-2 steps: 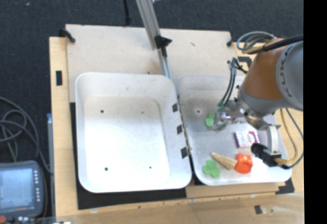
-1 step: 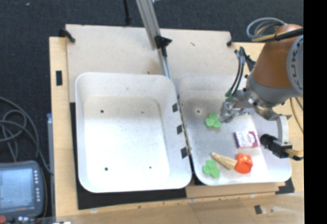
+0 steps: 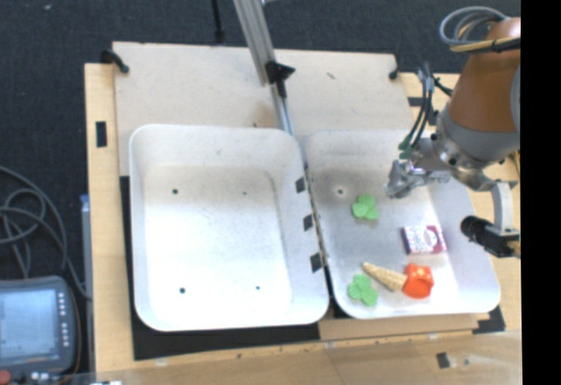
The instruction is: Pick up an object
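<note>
Gripper (image 3: 399, 181) low over the far part of the right bin (image 3: 351, 155), at the end of the grey arm (image 3: 478, 133) with its orange band, reaching in from the right. Squeezed tight or let go: too hard to tell from up here. Nothing seen held in it.

Nearest, at the front left corner, outside the bench: a small grey screen (image 3: 35, 322), with loose cables (image 3: 17, 208) on the dark floor just behind it.

Next, along the front of the right bin, three toys in a row. On the left, a green leafy toy (image 3: 362, 289). Beside it, a tan cone (image 3: 381, 276) lying on its side. Right at the wide end of the cone, an orange toy (image 3: 418, 281).

A bit further back, near the right wall: a small purple and white box (image 3: 423, 239), apart from the others.

Further back again, about the middle of the bin: a second green toy (image 3: 365, 209), just below and left of the gripper, not touching it as far as can be seen.

To the left, side by side with this bin: the left bin (image 3: 219, 199), white with a few dark dots.

Behind both bins: bare tan bench top (image 3: 193, 85). Rising from the back, between the bins: a slanted metal pole (image 3: 250, 6).
</note>
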You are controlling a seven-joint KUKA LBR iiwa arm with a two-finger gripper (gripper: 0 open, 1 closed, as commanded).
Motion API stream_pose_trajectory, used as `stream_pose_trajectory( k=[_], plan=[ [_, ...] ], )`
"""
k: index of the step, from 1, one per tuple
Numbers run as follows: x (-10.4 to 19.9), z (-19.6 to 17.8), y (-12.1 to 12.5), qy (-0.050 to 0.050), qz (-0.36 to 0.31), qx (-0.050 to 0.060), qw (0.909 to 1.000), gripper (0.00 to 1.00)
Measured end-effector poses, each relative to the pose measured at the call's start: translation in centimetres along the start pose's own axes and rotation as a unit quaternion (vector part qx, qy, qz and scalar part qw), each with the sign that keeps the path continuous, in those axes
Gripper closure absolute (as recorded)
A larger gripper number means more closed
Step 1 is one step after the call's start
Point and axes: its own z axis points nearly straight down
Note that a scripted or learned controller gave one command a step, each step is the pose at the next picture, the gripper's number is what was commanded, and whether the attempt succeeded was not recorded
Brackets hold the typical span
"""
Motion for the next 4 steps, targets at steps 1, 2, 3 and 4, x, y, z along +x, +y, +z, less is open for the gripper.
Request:
stream_pose_trajectory(
  k=[1, 2, 3, 4],
  plan=[
    [5.5, -0.9, -0.4, 0.002, -0.002, 0.002, 1.0000, 1.00],
    [10.1, -1.3, -1.0, 0.002, -0.002, 0.004, 1.0000, 1.00],
    [15.2, -1.2, -3.2, 0.001, -0.002, 0.004, 1.0000, 1.00],
    [20.1, -1.0, -3.4, 0.001, -0.002, 0.003, 1.0000, 1.00]
  ],
)
